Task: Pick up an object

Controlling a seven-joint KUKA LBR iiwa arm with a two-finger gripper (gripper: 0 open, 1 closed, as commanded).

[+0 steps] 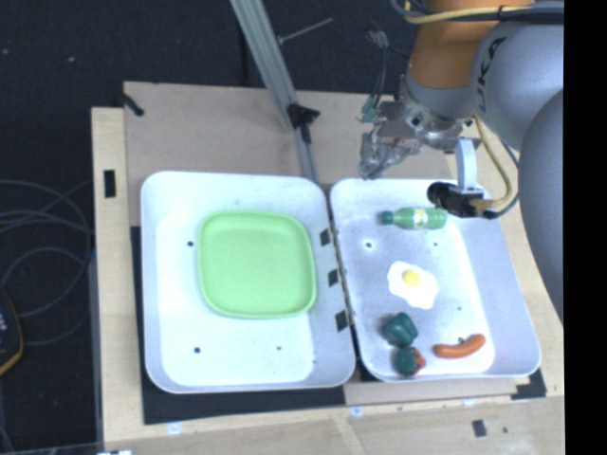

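My gripper [375, 164] hangs above the far edge of the right bin [493, 254], near its back left corner, with nothing visible between its fingers. In that bin lie a green bottle [415, 218] just right of and nearer than the gripper, a fried egg [413, 283] in the middle, a green pepper [399, 327] and a smaller green and red piece [409, 359] at the front, and a red sausage [459, 348] at the front right.
The left bin [171, 254] holds a light green square plate [256, 263]. A grey metal pole [270, 64] slants down to the gap between the bins. A black cable fitting [455, 199] hangs over the right bin's far edge.
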